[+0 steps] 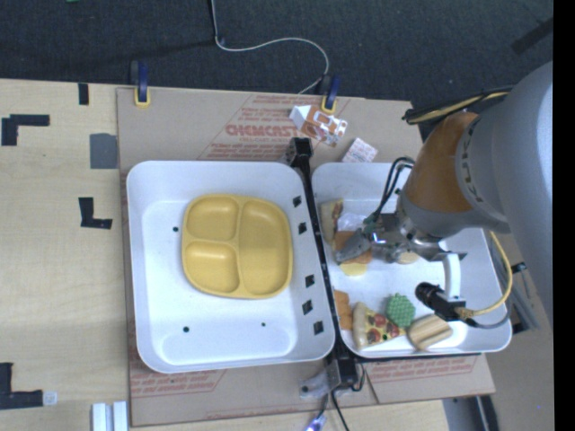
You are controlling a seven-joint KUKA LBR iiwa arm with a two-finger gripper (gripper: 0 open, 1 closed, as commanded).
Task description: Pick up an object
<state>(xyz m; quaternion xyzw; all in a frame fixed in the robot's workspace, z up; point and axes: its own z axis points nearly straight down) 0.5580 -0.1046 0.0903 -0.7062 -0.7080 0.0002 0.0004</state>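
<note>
The left bin [144, 268] held a yellow divided plate [238, 245]. In the right bin [490, 335], the end effector [359, 245] hung low over a yellowish food piece [353, 263] beside the divider; its grip state could not be told. A pizza slice [373, 324], green piece [401, 310] and bread roll [429, 331] lay nearer that bin's front edge.

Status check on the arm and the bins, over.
Gripper low in right bin, among food pieces. Nothing visibly between its fingers. Yellow divided plate sits alone in left bin.
</note>
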